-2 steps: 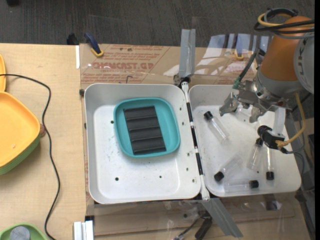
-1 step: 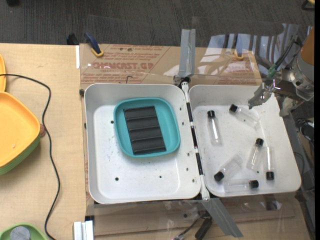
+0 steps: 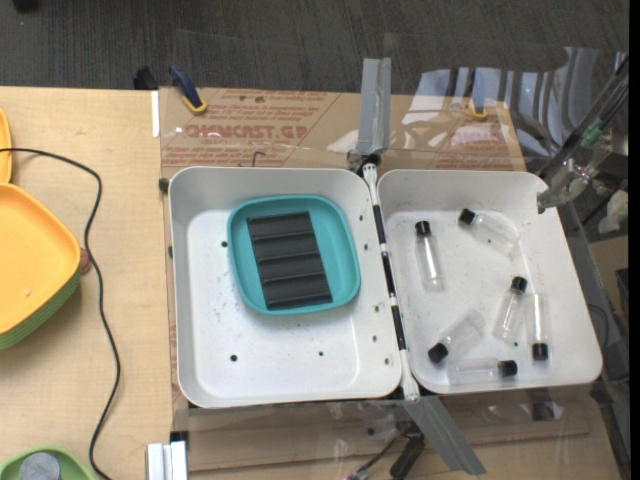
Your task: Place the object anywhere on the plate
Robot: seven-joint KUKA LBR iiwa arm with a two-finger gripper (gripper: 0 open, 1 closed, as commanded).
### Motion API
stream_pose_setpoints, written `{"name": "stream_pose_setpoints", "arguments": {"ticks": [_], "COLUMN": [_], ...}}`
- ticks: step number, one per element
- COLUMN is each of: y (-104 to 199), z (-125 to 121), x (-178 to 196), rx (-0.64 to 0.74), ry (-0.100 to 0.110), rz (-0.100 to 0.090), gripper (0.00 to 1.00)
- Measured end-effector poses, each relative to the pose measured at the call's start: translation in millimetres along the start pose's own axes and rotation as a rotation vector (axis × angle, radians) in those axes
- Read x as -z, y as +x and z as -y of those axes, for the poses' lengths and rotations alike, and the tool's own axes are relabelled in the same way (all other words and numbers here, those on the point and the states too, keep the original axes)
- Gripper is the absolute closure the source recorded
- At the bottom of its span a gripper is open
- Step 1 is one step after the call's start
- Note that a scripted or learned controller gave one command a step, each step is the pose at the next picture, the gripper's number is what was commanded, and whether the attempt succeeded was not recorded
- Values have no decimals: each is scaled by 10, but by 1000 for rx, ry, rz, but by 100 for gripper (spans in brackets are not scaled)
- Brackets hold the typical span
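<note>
Clear vials (image 3: 428, 253) with black caps judged light, smooth, roll-prone; mid-body grip advised. Teal plate (image 3: 293, 254) in left bin. Claw (image 3: 556, 186) state: cannot tell.

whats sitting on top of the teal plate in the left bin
A dark ribbed rack lies on the teal plate, covering most of its middle. The plate surface under the rack is hidden. The clear vials lie in the right bin.

Glossy white plastic bins (image 3: 200, 368); a smooth teal plastic plate (image 3: 345, 258) with a matt black ribbed insert (image 3: 288, 260); clear plastic tubes (image 3: 430, 258), black-capped; pale wood-look counter (image 3: 120, 298).
</note>
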State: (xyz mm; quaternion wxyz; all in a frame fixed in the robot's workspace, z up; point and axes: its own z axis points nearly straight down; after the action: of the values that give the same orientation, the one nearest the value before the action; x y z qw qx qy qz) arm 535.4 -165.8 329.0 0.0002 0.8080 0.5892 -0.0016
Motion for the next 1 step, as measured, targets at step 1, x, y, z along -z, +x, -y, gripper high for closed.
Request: {"name": "stream_pose_setpoints", "arguments": {"ticks": [1], "y": [-416], "z": [-86], "x": [458], "rx": [-102], "ry": [1], "rz": [0], "gripper": [0]}}
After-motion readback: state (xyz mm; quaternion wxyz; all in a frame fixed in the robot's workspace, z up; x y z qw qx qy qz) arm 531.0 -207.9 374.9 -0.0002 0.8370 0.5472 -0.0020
